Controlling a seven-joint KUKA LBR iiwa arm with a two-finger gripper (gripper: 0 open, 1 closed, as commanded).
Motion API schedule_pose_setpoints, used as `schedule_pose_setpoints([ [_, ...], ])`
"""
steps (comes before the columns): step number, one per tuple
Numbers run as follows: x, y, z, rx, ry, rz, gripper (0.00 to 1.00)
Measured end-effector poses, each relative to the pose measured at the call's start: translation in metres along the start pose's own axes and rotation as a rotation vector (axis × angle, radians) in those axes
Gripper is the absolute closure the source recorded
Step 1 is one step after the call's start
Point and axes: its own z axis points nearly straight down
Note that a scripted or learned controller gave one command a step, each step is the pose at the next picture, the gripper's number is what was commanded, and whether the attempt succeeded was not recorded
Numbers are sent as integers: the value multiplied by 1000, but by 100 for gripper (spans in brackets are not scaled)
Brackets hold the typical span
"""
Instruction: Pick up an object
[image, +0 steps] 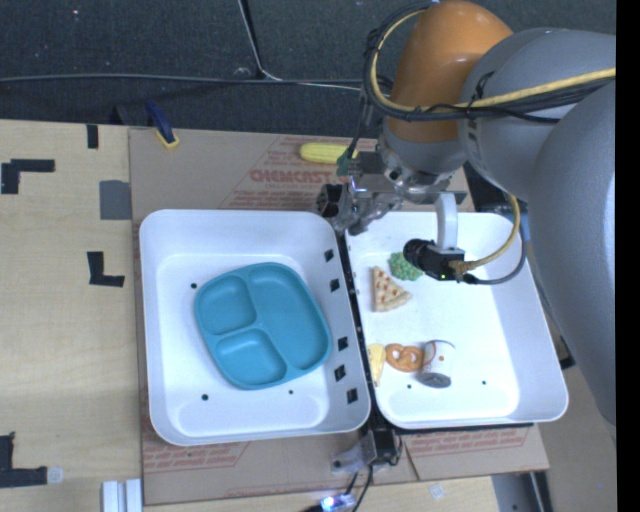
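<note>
— Camera view: where are you?
— My gripper (352, 205) hangs over the bins' shared wall; whether it is spread, I cannot tell.
— Targets?
— Pizza slice (388, 289) and pretzel (405, 357) lie apart in the right bin (500, 390), easy to single out.

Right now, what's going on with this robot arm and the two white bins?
The grey arm with the orange band reaches in over the right white bin, its pincer hanging near that bin's far left corner, by the divide between the bins. Nothing shows between its fingers. In the right bin lie a triangular pizza-slice toy, a small green piece and a brown pretzel-shaped toy. The left white bin holds a blue three-compartment plate.
</note>
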Motion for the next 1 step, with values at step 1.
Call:
schedule_pose_setpoints([
  [1, 53, 9, 6, 0, 0, -1, 100],
])
